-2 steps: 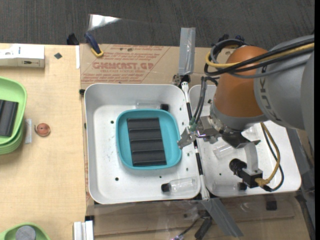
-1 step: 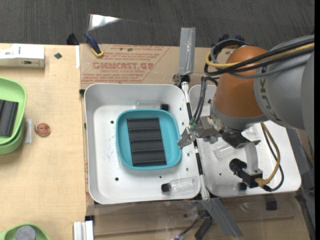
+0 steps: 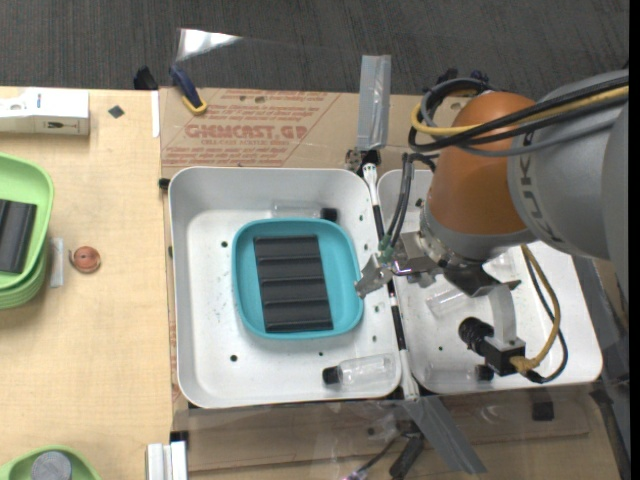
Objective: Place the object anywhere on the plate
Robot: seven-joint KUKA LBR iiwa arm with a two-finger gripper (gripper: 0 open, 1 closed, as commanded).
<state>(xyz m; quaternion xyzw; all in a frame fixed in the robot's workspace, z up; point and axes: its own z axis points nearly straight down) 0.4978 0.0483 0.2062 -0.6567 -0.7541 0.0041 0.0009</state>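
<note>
The square teal plate [image 3: 297,279] with rounded corners sits in the left white bin [image 3: 190,298] and carries a black ribbed slab [image 3: 291,283]. The gripper [image 3: 383,271] hangs over the bins' shared rim; its state: cannot tell

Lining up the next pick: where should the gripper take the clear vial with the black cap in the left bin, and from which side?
Grip the clear vial mid-barrel, coming straight down. It lies flat, roughly parallel to the left bin's near wall, so the fingers should probably straddle it across its width, clear of the teal plate.
</note>
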